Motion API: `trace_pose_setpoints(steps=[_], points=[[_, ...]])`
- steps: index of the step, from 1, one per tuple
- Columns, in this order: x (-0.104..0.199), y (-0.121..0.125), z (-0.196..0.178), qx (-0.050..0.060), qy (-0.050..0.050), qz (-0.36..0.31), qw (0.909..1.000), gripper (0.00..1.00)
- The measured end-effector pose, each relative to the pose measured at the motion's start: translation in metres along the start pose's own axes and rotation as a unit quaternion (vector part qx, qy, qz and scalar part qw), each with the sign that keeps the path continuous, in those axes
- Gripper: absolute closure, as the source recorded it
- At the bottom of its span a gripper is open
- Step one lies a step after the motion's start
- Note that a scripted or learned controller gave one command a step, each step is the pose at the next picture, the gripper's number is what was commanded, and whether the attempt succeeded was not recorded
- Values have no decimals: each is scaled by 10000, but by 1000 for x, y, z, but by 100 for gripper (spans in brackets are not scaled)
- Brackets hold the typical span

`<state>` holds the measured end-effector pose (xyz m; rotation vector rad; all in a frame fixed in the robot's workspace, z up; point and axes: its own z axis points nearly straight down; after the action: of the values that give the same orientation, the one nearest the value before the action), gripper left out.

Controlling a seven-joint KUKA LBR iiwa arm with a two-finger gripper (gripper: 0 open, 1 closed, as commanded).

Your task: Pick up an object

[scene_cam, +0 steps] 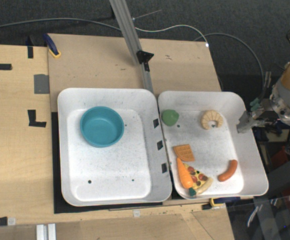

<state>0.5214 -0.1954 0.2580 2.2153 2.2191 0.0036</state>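
Observation:
The right bin (245, 149) holds a green ball (170, 117), a beige croissant (211, 119), an orange cracker (184, 152), a carrot (185, 173), a pizza slice (201, 179) and a red sausage (227, 170). A blue bowl (102, 126) sits in the left bin (70, 149). My gripper (250, 120) hangs at the right bin's right rim, to the right of the croissant, with nothing seen in it.
A grey metal pole (130, 29) slants from the top down to the gap between the bins. Cables run over the dark floor at the top and right. Black tape marks lie on the wooden bench at left.

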Motion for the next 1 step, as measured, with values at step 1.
trace_pose_setpoints(steps=[1], points=[[58,15,13,34,19,-27,10000,100]])
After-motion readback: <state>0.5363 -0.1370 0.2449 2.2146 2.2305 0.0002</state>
